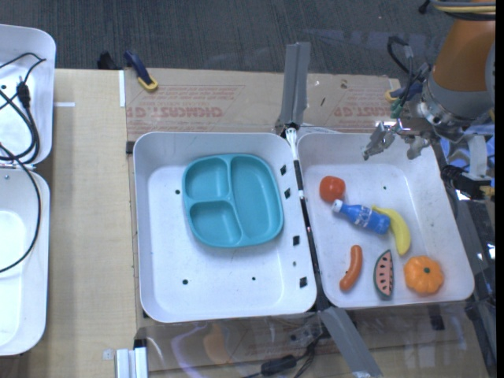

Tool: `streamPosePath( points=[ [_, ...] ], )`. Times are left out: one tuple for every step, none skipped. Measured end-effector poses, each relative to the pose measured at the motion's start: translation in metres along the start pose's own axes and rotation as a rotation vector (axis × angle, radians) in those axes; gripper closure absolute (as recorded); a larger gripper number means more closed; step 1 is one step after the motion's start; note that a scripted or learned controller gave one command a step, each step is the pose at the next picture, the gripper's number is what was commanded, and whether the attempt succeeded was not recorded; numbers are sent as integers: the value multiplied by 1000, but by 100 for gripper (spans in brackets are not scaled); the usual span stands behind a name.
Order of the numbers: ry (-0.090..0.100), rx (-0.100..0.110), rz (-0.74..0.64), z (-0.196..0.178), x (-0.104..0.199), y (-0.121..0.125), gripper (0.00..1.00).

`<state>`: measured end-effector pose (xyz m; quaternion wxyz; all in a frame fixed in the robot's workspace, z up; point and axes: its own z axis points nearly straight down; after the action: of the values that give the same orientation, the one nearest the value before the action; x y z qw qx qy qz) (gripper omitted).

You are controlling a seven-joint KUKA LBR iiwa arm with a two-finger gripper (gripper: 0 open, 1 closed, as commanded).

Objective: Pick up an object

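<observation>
The right bin (441,181) holds a red tomato (331,187), a blue bottle (362,216), a yellow banana (398,229), an orange-red sausage (351,268), a watermelon slice (383,274) and a small orange pumpkin (424,275). My gripper (395,142) hangs over the far edge of that bin, above and right of the tomato. Its two fingers are spread apart with nothing between them.
The left bin (157,235) holds a teal divided plate (233,199). A metal post (295,85) rises at the back where the two bins meet. White trays with black cables (20,116) lie at the far left. A blue and yellow clamp (140,72) sits on the cardboard.
</observation>
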<state>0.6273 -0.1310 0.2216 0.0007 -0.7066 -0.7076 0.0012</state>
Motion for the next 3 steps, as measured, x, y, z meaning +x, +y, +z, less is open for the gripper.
streamPosePath(
  points=[
    [0,1,5,116,-61,-44,0],
    [1,0,5,131,-41,-84,0],
    [1,0,10,122,-42,-84,100]
  ],
)
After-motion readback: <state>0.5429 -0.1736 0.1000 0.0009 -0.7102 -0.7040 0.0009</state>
